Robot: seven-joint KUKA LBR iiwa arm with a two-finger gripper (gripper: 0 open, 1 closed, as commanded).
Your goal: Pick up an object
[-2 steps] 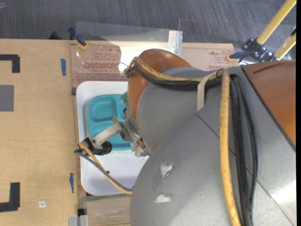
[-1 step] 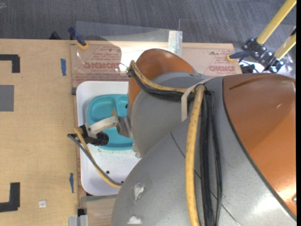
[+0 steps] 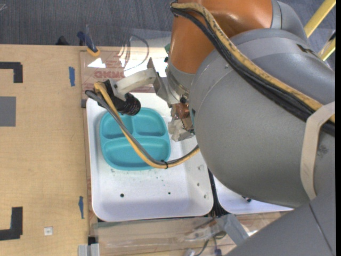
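The grey KUKA arm with the orange band (image 3: 224, 20) is reached in from the right and is lowered over the left of the two shallow white plastic bins (image 3: 154, 201), so that much of that bin's far right corner is covered by the wrist. The one thing seen in the bin is a teal, rounded-rectangular plastic plate divided into three compartments (image 3: 136, 140); it is laid flat in the far half of the bin, near the bin's left wall, with its far edge partly crossed by a black and yellow cable (image 3: 128, 135) that is looped down from the wrist. The gripper (image 3: 178, 124) is judged to be at the plate's right edge, just beside or above its rim, but its tip is tucked under the wrist hardware, so whether the fingers are spread or pressed together cannot be told, and nothing is seen pinched there. The near half of the bin floor is marked only by small dark specks and holes. The step in hand is taken to be the approach or the close on the plate, not yet a lift, since the plate is seen resting on the bin floor. The next move is judged to call for a firm pinch on the thin raised rim, followed by a straight lift; a flat, smooth plate is likely to slip or tilt if only its edge is caught.
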